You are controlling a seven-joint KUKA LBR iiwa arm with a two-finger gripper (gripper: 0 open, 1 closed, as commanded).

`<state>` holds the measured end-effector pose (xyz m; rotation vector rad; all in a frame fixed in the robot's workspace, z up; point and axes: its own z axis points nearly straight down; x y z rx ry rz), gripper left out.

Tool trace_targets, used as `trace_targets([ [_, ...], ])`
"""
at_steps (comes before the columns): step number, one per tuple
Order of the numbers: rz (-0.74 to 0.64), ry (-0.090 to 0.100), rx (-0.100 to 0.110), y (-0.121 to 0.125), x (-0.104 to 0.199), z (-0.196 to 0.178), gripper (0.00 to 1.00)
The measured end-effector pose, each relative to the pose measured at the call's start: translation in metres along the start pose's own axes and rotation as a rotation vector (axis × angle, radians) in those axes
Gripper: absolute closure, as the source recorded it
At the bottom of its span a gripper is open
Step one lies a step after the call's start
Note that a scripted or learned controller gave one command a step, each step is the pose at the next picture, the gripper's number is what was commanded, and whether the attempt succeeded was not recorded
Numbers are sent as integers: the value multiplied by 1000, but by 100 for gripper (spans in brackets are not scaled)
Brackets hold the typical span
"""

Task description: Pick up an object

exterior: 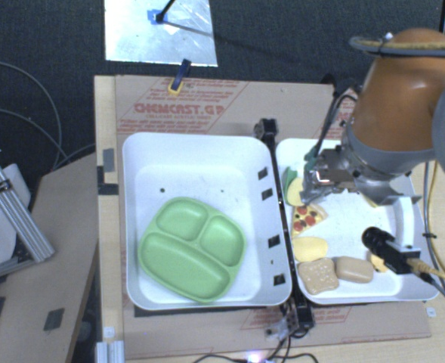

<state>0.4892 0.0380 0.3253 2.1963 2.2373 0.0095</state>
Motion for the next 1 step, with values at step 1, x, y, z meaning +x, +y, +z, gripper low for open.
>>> trace_targets([
  [1,10,0,22,14,57,150,100],
])
